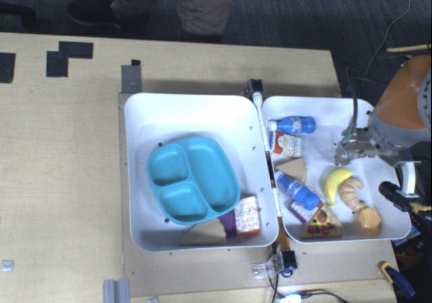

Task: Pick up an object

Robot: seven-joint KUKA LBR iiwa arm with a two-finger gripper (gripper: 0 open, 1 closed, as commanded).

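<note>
My gripper (347,152) hangs over the right bin (378,233), just above and left of a yellow banana (335,183). Nothing shows in its grasp. A tan croissant-shaped toy (352,194) lies against the banana, with a round tan piece (369,219) beside it. One blue bottle (294,125) lies at the bin's far left, above a small red and white carton (287,146). A second blue bottle (297,194) lies lower, next to a pizza-slice toy (322,222).
The left bin (138,160) holds a light blue divided plate (192,179) and a small printed box (248,215) at its near right corner. A person's legs stand beyond the bench. The orange-banded arm (405,102) enters from the right.
</note>
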